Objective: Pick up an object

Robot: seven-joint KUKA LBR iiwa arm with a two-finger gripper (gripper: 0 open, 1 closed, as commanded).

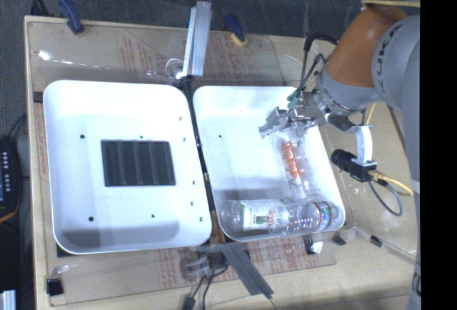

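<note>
- My hand [289,118] hangs over the right bin [232,108], near its far right corner — whether it is open or closed, I cannot tell.
- Clear bottle with an orange insert [294,164] lies just below my hand, along the right bin's right wall, running toward the near edge; contact with my hand unclear.
- Larger clear bottle with a label [278,217] lies on its side along the right bin's near wall.
- Left bin [71,116] carries a dark ribbed rectangle [138,163] at its middle.
- Both bins sit side by side on the desk [43,51].
</note>
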